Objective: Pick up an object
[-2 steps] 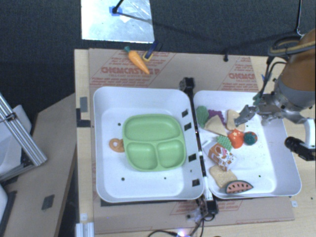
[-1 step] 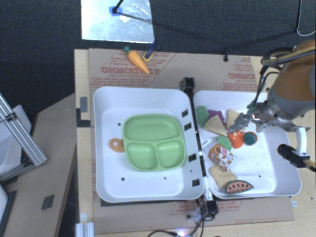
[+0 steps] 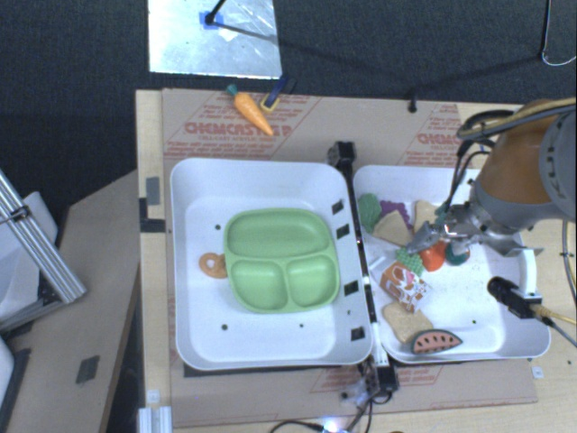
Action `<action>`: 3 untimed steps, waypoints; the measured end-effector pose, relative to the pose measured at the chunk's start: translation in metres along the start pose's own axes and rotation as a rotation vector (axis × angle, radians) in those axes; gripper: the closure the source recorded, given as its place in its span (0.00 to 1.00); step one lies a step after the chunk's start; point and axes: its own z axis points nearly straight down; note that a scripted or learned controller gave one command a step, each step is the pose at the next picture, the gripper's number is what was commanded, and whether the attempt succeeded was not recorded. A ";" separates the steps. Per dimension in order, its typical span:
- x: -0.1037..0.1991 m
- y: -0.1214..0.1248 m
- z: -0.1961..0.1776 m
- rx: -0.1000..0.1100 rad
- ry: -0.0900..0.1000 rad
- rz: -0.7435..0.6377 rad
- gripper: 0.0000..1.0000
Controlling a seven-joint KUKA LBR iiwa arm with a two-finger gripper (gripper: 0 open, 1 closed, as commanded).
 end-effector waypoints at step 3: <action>0.006 0.016 -0.025 -0.010 -0.002 -0.004 1.00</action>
